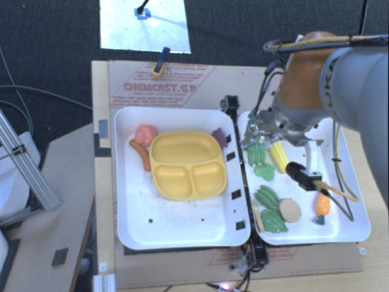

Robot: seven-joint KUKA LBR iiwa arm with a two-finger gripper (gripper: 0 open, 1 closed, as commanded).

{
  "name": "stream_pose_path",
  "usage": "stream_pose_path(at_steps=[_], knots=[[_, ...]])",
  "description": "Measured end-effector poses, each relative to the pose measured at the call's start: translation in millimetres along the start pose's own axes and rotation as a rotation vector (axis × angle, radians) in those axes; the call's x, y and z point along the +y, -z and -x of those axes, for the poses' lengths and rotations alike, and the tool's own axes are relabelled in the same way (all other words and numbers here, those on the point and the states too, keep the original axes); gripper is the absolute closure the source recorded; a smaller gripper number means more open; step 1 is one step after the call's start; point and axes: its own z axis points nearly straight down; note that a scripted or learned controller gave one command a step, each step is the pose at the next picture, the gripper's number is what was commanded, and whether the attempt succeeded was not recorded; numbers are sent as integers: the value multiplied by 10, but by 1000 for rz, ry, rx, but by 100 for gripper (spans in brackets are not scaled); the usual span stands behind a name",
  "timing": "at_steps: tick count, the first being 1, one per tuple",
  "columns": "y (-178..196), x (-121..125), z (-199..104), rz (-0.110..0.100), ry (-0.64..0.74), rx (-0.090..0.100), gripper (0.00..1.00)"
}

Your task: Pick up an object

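Here we can't tell the gripper's [262, 140] state as it hangs over the green piece [256, 153] and corn cob [278, 156] in the right bin [358, 224], so we should centre on one before descending.

The arm [340, 72] hides the right bin's [358, 224] far corner and runs off the right edge.

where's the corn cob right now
In the camera view the corn cob lies in the right bin, below the gripper, beside a green vegetable.
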Motion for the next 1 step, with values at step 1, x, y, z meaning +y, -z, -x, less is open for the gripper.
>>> stream_pose_path(at_steps=[1], knots=[[296,251,-679,-5,-2,-1,100]])
